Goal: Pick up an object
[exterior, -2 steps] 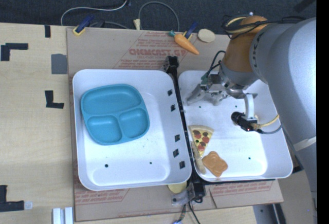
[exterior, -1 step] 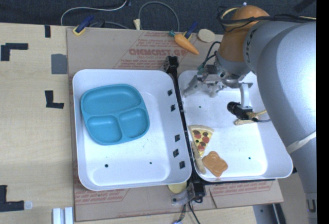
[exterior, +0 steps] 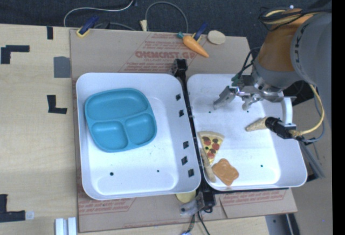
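Camera view | gripper [exterior: 235, 98] spread apart, holding nothing | cardboard [exterior: 161, 53] red print, unreadable

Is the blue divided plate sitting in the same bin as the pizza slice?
No. The blue divided plate lies in the left bin, while the pizza slice lies in the right bin.

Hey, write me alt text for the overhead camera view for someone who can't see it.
A grey robot arm's gripper hovers open over the right white bin, which holds a pizza slice, a fried nugget and a cone. The left white bin holds a blue divided plate; a toy carrot lies on cardboard behind the bins.
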`<state>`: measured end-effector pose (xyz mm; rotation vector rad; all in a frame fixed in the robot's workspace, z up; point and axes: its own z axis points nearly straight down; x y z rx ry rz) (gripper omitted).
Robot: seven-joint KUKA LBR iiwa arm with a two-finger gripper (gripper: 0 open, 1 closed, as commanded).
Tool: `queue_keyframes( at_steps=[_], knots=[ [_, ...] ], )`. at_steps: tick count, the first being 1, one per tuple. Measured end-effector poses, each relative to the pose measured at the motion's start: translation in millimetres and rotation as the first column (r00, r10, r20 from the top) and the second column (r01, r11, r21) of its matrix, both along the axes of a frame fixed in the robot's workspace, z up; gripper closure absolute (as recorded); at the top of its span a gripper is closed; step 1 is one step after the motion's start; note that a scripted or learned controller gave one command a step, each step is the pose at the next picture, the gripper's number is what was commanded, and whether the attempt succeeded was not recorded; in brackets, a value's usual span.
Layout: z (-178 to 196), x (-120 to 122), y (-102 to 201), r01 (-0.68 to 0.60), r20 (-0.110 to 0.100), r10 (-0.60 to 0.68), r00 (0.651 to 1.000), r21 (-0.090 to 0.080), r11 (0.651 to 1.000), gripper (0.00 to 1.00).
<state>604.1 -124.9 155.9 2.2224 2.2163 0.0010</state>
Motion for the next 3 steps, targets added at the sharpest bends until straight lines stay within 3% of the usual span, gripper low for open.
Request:
queue_keyframes(
  at_steps=[1, 3],
  knots=[
    [-74, -7, 27, -0.005, -0.001, 0.005, 1.0, -0.002, 1.0, 0.0],
    [-71, 66, 23, -0.006, -0.001, 0.006, 1.0, 0.002, 1.0, 0.0]
  ],
)
